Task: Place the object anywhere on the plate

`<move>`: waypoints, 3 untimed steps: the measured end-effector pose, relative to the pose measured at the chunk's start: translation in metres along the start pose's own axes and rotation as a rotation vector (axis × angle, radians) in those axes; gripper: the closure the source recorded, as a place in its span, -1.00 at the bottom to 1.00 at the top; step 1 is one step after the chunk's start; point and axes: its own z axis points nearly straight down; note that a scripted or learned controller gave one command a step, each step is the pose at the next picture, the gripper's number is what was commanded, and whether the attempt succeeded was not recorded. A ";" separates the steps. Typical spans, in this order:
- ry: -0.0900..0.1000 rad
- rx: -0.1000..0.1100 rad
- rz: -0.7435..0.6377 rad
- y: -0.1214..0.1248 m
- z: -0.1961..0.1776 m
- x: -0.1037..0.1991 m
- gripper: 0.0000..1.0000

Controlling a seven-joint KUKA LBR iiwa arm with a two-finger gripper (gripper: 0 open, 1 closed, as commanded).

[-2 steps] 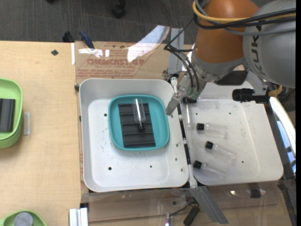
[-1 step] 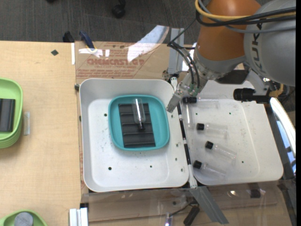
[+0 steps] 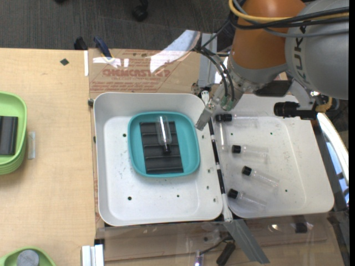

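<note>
A teal square plate [image 3: 191,148] sits in the left white bin [image 3: 111,165], with a black ridged block [image 3: 158,154] on it. A clear tube [image 3: 164,131] lies on top of that block, pointing away from me. In the right bin [image 3: 299,170] lie several clear tubes with black caps, among them one at the far side [image 3: 233,117], one in the middle [image 3: 242,148] and one nearer the front [image 3: 258,174]. My gripper [image 3: 212,111] hangs over the far end of the divide between the bins, just right of the plate's far right corner.
The grey and orange arm [image 3: 266,32] fills the space over the right bin's far side. A cardboard sheet [image 3: 138,68] lies behind the left bin. A green dish [image 3: 16,148] holding a dark item stands at the bench's left edge.
</note>
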 end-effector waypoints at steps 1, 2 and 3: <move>0.001 0.001 0.054 0.010 -0.006 0.021 -1.00; -0.001 0.000 -0.006 -0.008 -0.017 -0.024 -1.00; 0.000 -0.001 0.011 0.022 -0.027 0.041 -1.00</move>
